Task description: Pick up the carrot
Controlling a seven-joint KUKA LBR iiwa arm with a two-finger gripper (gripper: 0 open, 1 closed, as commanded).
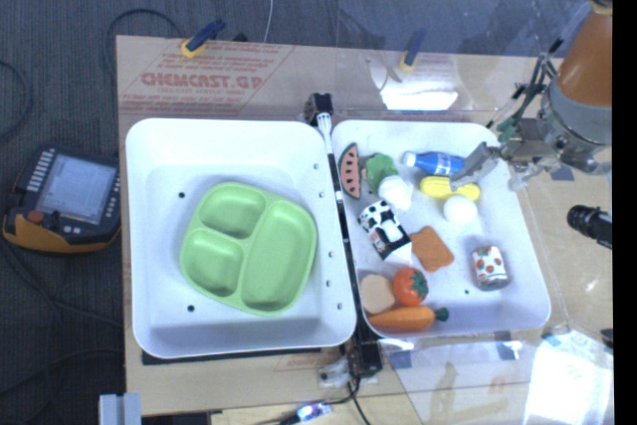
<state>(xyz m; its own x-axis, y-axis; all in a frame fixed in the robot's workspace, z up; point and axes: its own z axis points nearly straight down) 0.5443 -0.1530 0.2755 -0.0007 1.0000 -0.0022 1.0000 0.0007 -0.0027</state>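
Note:
The carrot (403,318), orange with a small green tip, lies along the near wall of the right bin (523,309). It touches a red tomato (410,285) and sits beside a tan round piece (375,292). My gripper (478,162) hangs over the bin's far right part, next to the blue bottle (435,161) and the yellow piece (450,186). It is well away from the carrot, and nothing is seen held in it. The grey wrist with its orange band rises at the right edge.
The right bin also holds a watermelon slice (347,169), a green item (378,168), two white balls, a cow-patterned carton (383,227), an orange slab (432,248) and a small can (489,266). The left bin (149,174) holds a green divided plate (249,246).

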